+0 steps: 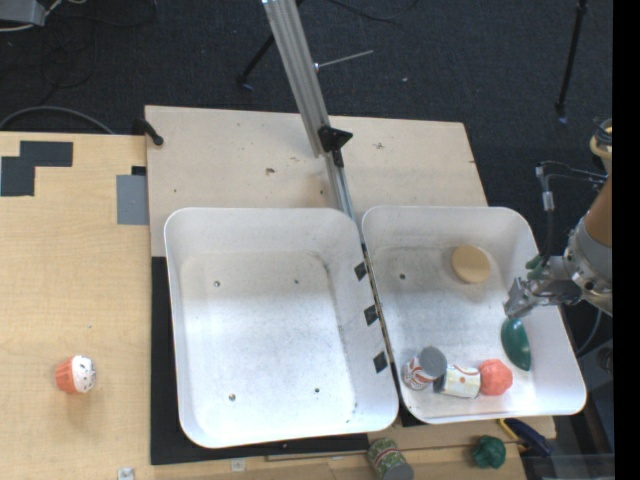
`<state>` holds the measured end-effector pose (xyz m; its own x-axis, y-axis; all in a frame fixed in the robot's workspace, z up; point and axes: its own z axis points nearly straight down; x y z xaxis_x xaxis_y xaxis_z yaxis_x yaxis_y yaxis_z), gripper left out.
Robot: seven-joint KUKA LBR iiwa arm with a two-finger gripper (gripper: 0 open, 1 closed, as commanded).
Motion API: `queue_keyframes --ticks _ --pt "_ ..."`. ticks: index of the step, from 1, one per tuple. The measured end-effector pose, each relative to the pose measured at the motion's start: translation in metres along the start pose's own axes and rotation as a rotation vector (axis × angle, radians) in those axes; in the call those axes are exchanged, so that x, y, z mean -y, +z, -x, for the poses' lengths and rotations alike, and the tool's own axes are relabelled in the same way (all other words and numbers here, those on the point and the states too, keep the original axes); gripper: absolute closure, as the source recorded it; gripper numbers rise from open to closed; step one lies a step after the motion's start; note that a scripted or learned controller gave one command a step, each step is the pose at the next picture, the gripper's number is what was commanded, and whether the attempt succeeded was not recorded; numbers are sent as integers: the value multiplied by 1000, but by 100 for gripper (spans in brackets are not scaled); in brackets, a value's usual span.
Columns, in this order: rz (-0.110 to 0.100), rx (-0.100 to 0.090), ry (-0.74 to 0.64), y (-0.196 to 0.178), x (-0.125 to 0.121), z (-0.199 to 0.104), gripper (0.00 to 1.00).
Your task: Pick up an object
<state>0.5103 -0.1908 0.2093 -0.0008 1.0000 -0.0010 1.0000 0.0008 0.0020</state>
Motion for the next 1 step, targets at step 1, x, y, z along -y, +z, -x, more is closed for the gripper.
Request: queue_keyframes --ticks 1 --pt "2 0 -1 -53 -1 1 100"
